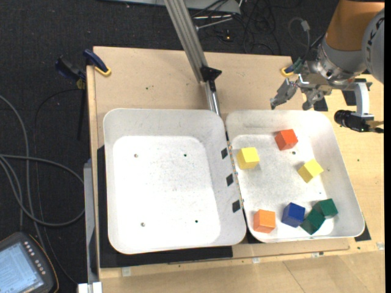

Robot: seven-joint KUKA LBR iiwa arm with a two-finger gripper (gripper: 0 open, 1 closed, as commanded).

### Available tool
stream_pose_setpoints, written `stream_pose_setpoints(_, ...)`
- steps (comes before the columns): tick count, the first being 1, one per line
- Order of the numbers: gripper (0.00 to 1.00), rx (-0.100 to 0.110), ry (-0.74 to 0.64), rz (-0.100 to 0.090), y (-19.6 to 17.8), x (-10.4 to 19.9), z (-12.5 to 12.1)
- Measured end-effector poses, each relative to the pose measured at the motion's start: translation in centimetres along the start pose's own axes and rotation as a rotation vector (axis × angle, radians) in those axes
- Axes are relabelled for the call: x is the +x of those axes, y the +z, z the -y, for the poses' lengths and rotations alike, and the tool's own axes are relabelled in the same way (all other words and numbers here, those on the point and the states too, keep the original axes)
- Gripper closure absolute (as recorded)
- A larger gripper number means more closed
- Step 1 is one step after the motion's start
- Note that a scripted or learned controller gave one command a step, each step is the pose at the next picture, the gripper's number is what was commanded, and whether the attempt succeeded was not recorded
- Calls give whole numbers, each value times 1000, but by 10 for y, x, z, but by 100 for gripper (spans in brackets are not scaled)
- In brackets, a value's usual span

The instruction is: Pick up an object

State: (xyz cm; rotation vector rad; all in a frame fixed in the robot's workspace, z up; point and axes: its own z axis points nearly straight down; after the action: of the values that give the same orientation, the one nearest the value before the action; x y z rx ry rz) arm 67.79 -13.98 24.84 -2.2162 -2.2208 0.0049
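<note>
The gripper (301, 94) is hanging above the far rim of the right bin (345, 166), over the bare surface (153, 72) just beyond it. Its fingers are standing wide apart, and nothing is sitting between them. No grasp is under way yet.

7 blocks are lying in the right bin. The red block (286, 139) is sitting nearest the gripper, in the far part of the bin, with free floor on every side. A yellow block (247, 158) is lying near the bin's left wall. A second yellow block (310, 170) is resting toward the middle right. Along the near edge, an orange block (264, 220) is standing apart, while a blue block (294, 214) and 2 green blocks (319, 215) are crowding together and appear to be touching. The left bin (116, 176) is lying beside, holding no blocks.

Judgement: the red block is offering the soundest target, being closest and isolated. The arm should be centring over it, turning the fingers square to 2 opposite faces, and descending until they are straddling it before closing. The near-edge cluster is inviting a fouled grasp. The blocks are looking small, rigid and flat-faced, so a centred pinch should be holding
</note>
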Motion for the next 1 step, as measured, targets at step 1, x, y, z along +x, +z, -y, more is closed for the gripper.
stream_pose_setpoints(1, 0, -3, -1, 1, -3, 0, 0)
